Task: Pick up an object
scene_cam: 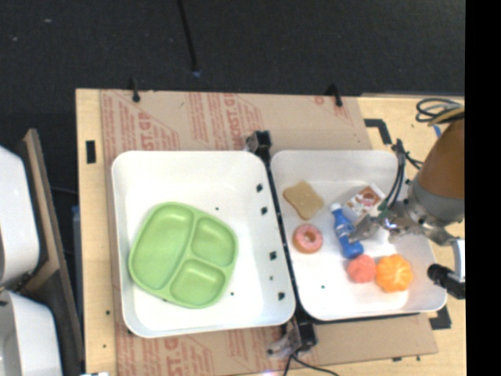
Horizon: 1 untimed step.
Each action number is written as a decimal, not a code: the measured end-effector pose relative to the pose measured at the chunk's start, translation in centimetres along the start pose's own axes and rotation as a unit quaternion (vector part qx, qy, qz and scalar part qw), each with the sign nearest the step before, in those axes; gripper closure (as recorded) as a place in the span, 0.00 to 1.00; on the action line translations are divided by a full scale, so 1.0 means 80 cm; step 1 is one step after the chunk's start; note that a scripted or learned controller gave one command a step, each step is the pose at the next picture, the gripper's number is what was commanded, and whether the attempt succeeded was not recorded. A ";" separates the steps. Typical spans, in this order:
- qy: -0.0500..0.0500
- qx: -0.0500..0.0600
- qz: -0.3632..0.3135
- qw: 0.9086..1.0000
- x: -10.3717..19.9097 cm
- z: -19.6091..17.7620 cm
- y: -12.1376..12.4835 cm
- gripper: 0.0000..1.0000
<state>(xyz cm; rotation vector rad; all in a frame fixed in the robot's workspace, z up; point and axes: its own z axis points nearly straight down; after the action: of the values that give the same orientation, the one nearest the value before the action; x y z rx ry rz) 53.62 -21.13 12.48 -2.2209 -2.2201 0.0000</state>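
Gripper: I read it low in the right bin, reaching in from the right. The metal parts blur together there, so I cannot tell how wide it stands or whether it has hold of anything.

Bottle: my likeliest target, the blue one. It sits just to the left of the gripper, near enough to be touching or almost so (too blurred to say which).

Bottle axis: long axis runs roughly up and down the view, tilted a little. The gripper comes at it from the side, across that axis, which I judge a fair line for closing across its narrow width.

Packet: red and white, just above the gripper.

Orange: below the gripper, slightly right.

Pink ball: below it, touching the orange and close under the foot of the bottle.

Donut: further left, beyond the bottle.

Toast: up and left, apart from the rest.

Green tray: well off to the left, in the other bin.

Next move as I judge it: a short shift left to centre on the bottle, keeping clear of the pink ball.
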 end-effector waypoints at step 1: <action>-0.002 -0.006 -0.001 1.000 -0.001 0.009 0.004 0.00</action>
<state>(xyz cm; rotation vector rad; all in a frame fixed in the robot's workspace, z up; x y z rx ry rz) 53.93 -21.23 11.77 -2.2277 -2.2292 -0.0087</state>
